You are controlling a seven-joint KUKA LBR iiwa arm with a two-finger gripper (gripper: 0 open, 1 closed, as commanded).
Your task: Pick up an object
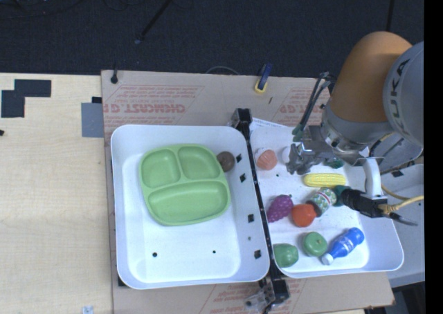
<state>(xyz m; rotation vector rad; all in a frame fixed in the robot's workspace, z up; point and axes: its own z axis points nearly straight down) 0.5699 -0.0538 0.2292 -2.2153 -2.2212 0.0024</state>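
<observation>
My gripper (299, 160) hangs over the upper part of the right bin (387, 261), just left of a yellow corn cob (324, 180) and right of a peach-coloured ball (267, 160). Below it lie a purple grape bunch (279, 207), a red tomato (302, 215), a small can (322, 199), a green apple (315, 244), a green pepper (285, 255) and a blue bottle (344, 244). From this angle the fingers' state is hidden, and nothing shows between them.
The left bin (131, 250) holds a green divided plate (185, 184) and a small brown ball (225, 160) near its right wall. A black divider (253, 195) separates the bins. The arm's grey body and orange band (374, 77) overhang the right bin's far corner.
</observation>
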